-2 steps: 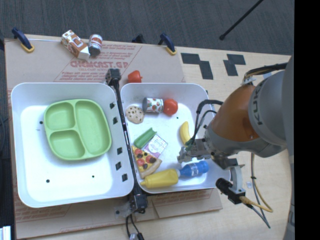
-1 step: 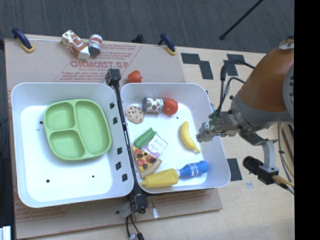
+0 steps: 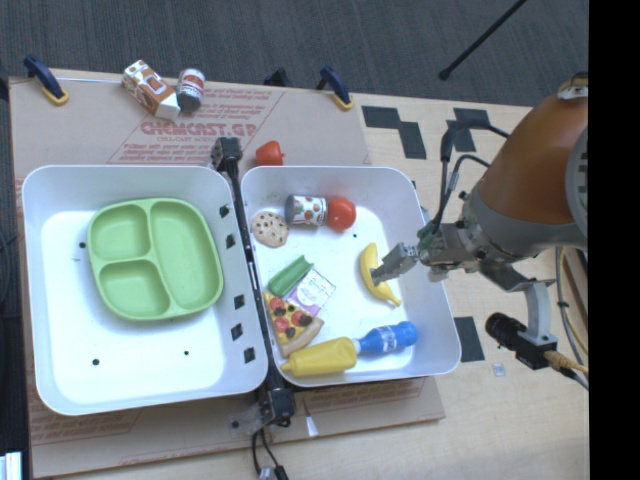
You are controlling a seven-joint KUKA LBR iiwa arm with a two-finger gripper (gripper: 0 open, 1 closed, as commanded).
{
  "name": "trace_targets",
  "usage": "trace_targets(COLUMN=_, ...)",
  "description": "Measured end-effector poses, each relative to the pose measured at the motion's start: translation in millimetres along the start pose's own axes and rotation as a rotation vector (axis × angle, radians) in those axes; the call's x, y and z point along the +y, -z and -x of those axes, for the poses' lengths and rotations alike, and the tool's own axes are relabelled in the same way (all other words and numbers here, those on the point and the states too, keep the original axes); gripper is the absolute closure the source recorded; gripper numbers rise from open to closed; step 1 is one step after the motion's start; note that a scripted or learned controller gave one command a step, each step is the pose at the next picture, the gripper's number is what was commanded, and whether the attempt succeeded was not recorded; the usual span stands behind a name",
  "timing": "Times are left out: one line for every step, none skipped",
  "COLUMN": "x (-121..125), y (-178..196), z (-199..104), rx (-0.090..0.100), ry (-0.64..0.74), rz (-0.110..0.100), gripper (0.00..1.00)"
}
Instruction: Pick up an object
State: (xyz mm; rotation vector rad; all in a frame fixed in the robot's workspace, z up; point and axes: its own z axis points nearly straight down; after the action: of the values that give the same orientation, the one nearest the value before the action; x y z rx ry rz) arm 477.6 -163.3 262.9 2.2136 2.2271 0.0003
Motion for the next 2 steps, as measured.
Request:
trace_targets(x=-2.3, y=-149.5, z=-21.3, rx=0.003, ry=0.002, rz=-0.008, gripper=0.00)
trace_targets(x=69.8, y=-167.5, z=-22.9, rx=0.001, ry=0.002, rz=0.003, gripper=0.00)
